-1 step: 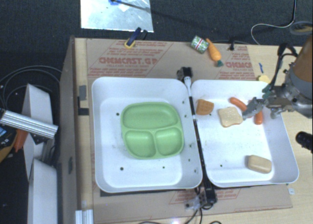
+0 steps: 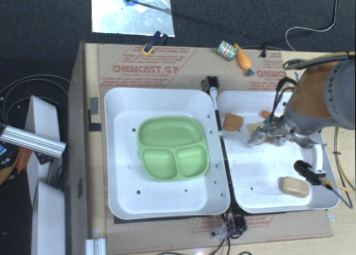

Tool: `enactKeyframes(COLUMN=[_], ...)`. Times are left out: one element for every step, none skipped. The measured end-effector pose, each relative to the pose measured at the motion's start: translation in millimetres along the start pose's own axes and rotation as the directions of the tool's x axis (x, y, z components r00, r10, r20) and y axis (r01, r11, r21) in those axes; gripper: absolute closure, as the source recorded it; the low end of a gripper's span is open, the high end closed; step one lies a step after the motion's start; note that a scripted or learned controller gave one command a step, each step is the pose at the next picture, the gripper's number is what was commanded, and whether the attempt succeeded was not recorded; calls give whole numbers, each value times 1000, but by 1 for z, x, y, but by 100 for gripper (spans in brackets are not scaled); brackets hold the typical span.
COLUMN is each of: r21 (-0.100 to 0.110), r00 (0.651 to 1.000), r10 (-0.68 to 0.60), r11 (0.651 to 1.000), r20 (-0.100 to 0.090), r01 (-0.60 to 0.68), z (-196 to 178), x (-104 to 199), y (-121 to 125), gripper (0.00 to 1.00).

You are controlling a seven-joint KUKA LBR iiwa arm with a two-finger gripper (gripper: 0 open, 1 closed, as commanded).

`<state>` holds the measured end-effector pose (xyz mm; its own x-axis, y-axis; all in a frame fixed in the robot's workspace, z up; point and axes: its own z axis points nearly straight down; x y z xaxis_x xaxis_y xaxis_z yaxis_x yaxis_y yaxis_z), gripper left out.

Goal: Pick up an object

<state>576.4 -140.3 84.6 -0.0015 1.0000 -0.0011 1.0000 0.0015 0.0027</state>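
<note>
Green divided tray [image 2: 173,148] in left bin [image 2: 119,192] (centred), tan block [image 2: 293,186] in right bin [image 2: 247,204]

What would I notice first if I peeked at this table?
Probably the bright green tray, split into three sections, sitting in the left white bin. Next, the big grey and orange robot arm leaning over the right bin, where a tan block lies near the front corner and a small brown piece near the divider.

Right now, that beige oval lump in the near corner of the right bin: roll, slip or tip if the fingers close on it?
The beige lump looks rounded and smooth, so it may squirt out of a two-finger pinch. It lies low and flat on the right bin floor, so tipping seems unlikely. A push would probably slide it against the bin wall rather than roll it.
</note>
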Motion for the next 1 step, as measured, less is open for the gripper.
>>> enactKeyframes(r21=[-2], r00=[1000], r10=[-2], r11=[1000], r20=[1], r01=[2], z=[-36], x=[-37], y=[67], gripper=[0])
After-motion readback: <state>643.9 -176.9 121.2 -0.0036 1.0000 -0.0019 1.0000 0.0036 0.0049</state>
